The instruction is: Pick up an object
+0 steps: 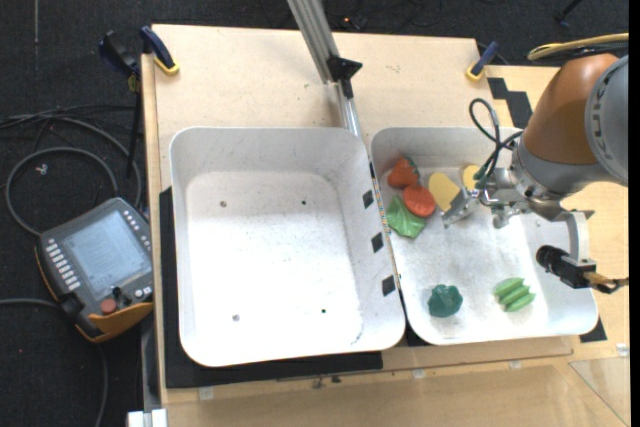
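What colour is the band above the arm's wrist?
Orange, in the camera view: the band above the pincer.

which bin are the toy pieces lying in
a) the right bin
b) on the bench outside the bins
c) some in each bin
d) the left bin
a: the red pieces, yellow piece, light green pieces and dark green piece all lie inside the right bin, where the pincer reaches in.

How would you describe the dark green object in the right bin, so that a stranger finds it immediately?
Look at the right bin, the one the arm reaches into. Along its near edge lie two green things; the dark green object is the left one. It is rounded, lumpy and teal-dark, whereas its neighbour, the light green object, is brighter and ribbed.
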Robot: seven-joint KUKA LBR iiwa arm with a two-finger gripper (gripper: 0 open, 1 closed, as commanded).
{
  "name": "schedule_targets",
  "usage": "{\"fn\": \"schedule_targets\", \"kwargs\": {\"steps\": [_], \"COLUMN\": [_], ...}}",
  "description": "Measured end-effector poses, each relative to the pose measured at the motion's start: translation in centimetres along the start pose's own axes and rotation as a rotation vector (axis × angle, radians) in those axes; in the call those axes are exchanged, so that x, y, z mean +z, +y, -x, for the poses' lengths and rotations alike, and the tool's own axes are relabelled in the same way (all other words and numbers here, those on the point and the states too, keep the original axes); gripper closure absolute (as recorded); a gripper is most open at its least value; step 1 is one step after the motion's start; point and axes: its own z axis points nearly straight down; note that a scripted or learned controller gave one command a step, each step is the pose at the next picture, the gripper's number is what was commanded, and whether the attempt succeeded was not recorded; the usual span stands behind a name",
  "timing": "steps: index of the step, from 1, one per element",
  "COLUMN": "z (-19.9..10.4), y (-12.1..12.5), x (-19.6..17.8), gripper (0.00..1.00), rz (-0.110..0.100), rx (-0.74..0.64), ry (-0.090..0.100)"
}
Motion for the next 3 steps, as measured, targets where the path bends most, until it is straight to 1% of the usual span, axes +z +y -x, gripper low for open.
{"fn": "schedule_targets", "kwargs": {"steps": [1, 2, 3], "z": [-0.1, 0.0, -0.3], "y": [0.0, 0.1, 0.1], "x": [2.3, 1.1, -5.2], "gripper": [0.00, 1.00, 1.00], "rz": [0.004, 0.006, 0.011], "rx": [0.000, 0.000, -0.003], "ry": [-0.001, -0.001, -0.002]}}
